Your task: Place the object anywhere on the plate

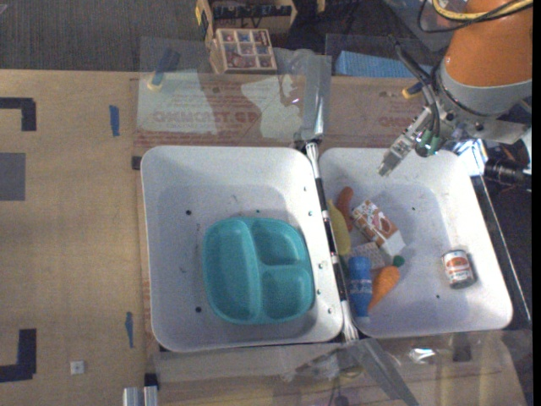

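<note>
While the gripper hangs over the far part of the right bin, above its upper left corner, every loose thing in that bin lies nearer the camera than it does, so the coming reach runs down the picture and, for most of them, slightly left. Closest along that line is the small carton, tilted on the bin floor; beside it against the dividing wall lie a yellow banana-like piece and a reddish sausage shape, both with their long axes roughly along the wall. Further toward the near edge are the carrot, lying at a slant with its green top pointing up-right, and a blue bottle just beside it. The small can sits well apart, on the right side of the bin. Which of these is meant as the object I cannot tell from the task alone; the carton seems the handiest. The gripper's fingers are too small and blurred here to say whether they stand wide or narrow, though nothing is visibly held. The teal plate rests in the left bin, so any carry must cross the divider leftward.
</note>
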You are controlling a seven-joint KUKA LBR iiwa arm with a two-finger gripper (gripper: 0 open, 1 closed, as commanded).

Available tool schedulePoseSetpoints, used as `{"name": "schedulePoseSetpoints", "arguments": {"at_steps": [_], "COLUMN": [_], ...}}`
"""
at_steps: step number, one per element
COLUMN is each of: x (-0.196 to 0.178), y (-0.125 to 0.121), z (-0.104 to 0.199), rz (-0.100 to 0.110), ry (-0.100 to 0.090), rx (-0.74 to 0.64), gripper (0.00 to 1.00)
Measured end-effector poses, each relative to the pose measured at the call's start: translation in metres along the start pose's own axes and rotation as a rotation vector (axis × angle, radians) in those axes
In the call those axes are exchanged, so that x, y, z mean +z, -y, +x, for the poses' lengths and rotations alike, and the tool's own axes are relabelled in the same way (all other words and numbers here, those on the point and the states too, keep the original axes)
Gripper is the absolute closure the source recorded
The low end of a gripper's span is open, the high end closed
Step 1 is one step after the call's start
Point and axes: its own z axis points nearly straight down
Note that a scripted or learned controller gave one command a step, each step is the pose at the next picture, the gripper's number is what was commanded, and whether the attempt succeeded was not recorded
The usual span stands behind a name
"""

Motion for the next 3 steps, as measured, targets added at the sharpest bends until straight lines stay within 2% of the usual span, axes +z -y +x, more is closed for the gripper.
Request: {"name": "schedulePoseSetpoints", "arguments": {"at_steps": [1, 2, 3], "x": [-0.013, -0.069, 0.012], "y": [-0.028, -0.019, -0.053], "z": [0.033, 0.016, 0.073], "rz": [-0.002, -0.002, 0.000], "ry": [0.001, 0.003, -0.001], "rx": [0.073, -0.022, -0.055], "gripper": [1.00, 1.00, 1.00]}}
